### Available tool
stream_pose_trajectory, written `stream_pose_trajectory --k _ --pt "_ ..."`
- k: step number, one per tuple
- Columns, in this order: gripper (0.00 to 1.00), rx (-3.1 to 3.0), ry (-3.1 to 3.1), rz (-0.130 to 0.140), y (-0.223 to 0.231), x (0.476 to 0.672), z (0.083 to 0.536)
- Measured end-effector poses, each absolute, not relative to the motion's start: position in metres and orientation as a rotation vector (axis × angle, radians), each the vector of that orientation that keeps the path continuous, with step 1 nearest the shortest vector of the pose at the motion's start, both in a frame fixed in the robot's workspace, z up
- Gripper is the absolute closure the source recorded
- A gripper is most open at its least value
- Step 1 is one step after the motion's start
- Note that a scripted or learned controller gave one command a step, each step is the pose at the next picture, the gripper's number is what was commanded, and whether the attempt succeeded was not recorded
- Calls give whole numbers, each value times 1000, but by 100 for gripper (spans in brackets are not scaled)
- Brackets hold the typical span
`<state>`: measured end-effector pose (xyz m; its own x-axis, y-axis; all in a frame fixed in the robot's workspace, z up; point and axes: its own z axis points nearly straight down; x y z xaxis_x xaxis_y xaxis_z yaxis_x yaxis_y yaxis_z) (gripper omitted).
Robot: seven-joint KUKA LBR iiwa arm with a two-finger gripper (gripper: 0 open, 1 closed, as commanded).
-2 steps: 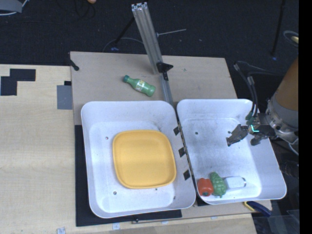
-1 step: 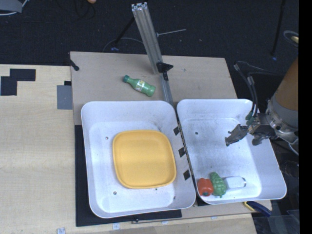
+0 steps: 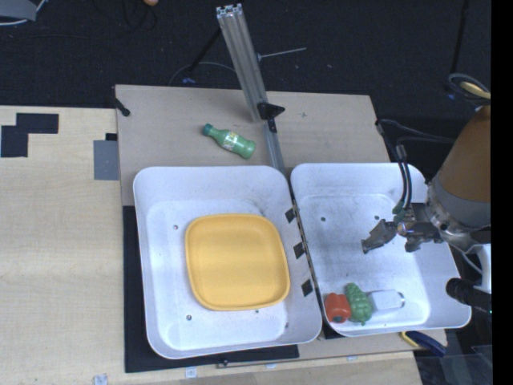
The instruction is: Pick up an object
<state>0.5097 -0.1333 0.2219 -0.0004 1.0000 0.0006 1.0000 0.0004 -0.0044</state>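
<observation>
In the right bin (image 3: 345, 191), near its front edge, lie a small red object (image 3: 337, 307) and a green object (image 3: 360, 304), touching each other. A whitish piece (image 3: 388, 300) rests just to their right. My gripper (image 3: 393, 243) hangs over the right half of that bin, behind and to the right of these objects. Its fingers are spread open with nothing between them. A yellow plate (image 3: 236, 261) lies flat in the left bin (image 3: 156, 215).
A green bottle (image 3: 229, 141) lies on its side on the bench behind the left bin. A slanted aluminium post (image 3: 247, 58) rises behind the seam between the bins. Black clips (image 3: 298, 249) sit along that seam. My arm's orange band (image 3: 471, 155) stands over the right bin's right edge.
</observation>
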Motion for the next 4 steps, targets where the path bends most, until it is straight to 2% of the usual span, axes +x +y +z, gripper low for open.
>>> stream_pose_trajectory --k 1,2,3,4 --pt "0 -2218 -2219 5 -133 505 160" --pt "0 -2218 -2219 4 -138 503 116" --pt "100 -2223 -2218 1 -139 504 128" --pt "100 -2225 -2223 -3 -145 498 184"
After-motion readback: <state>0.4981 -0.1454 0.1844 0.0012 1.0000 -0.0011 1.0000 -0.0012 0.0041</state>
